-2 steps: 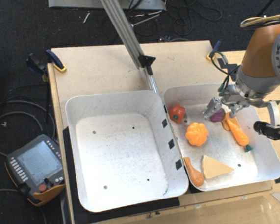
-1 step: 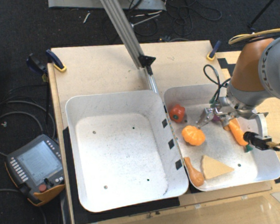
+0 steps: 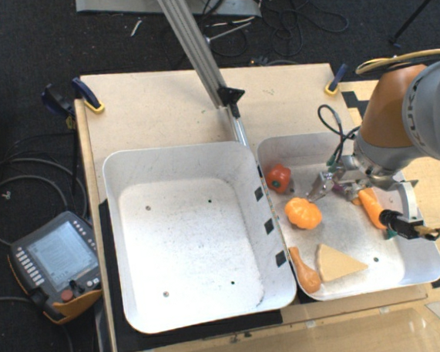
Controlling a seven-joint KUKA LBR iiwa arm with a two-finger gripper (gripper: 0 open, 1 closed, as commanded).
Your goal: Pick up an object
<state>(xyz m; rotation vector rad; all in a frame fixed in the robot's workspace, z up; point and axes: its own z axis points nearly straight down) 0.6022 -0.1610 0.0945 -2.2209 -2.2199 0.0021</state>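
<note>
Plywood bench (image 3: pixel 168 114) on a dark floor strewn with cables carries two shallow white bins side by side; a teach pendant (image 3: pixel 57 264) lies on the floor at the left. Left bin (image 3: pixel 127 180) shows bare white floor. Right bin (image 3: pixel 414 265) holds every candidate object: a red tomato-like piece (image 3: pixel 279 176) near the dividing edge, an orange rounded fruit (image 3: pixel 304 213) just below it, a tan wedge (image 3: pixel 338 262) towards the front, an orange drumstick-shaped piece (image 3: pixel 305 270) touching the wedge's left side, and a carrot-like piece (image 3: pixel 371 205) lying under the wrist. Gripper (image 3: pixel 321 185) sits low over the right bin, fingers pointing left, tips just beside the orange rounded fruit and apart from it. Jaws appear released, with nothing seen between them. Assessment: the step in hand is the approach to a grasp, and the rounded fruit is the likely target. Recommended practice: centre the fingers across the fruit's widest part before closing, descend fully to the bin floor, and avoid nudging the tomato. Round shape may roll away under an off-centre squeeze.
</note>
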